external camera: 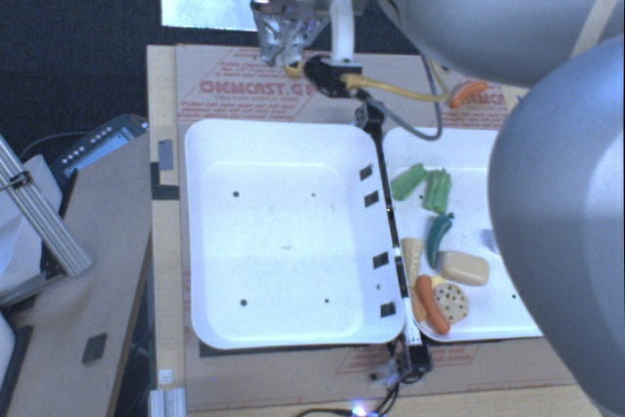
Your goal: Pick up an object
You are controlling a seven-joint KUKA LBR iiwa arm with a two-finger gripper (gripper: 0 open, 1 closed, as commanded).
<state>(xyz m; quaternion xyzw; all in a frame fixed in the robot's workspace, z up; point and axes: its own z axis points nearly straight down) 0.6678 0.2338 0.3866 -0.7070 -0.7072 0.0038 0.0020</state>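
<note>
End effector [283, 42] hangs above the table's far edge, beyond the left bin [210, 210]; can't tell its state. Toy food sits in right bin [469, 151]: green pepper [437, 190], carrot [432, 304], cracker [451, 302], bread roll [464, 268]

At the centre of the frame we see a shallow white plastic bin [283, 239], with a second white bin [488, 161] touching it on the right. Both rest on a tan cardboard sheet with red print [234, 88] covering the surface. At far left we see a ribbed metal rail [44, 220], lying slantwise.
</note>
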